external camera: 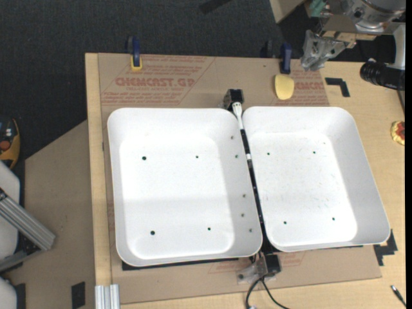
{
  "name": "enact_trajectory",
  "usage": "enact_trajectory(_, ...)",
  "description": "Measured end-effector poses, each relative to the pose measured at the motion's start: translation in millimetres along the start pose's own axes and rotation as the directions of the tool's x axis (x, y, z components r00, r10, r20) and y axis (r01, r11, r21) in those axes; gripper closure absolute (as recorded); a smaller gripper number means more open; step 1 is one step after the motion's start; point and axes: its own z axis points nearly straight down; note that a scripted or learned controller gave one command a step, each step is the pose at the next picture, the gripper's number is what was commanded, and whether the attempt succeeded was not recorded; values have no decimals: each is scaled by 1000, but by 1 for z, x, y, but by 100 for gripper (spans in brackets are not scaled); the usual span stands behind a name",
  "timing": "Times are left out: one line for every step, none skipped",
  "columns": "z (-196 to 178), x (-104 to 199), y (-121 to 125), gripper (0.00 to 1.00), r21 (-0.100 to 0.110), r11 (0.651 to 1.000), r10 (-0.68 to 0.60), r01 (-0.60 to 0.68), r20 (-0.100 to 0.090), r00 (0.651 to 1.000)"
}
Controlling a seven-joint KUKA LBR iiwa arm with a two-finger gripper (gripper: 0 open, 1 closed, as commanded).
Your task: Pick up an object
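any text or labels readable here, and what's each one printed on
"CHEMCAST GP" in red print, on the brown paper-covered board behind the left bin.
Smaller red lines under it: too blurred to read.
Red print on the same board beside the yellow object, behind the right bin: too blurred to read.
Faint red print on the board's front edge below the bins: unreadable.

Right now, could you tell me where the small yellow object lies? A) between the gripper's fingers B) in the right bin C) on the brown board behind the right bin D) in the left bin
C: the small yellow object rests on the brown board, just beyond the right bin's far rim, below the gripper.
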Motion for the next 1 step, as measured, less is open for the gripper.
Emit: enact_trajectory(103, 31, 16, 100, 16, 1000, -1, 1, -3, 1000)
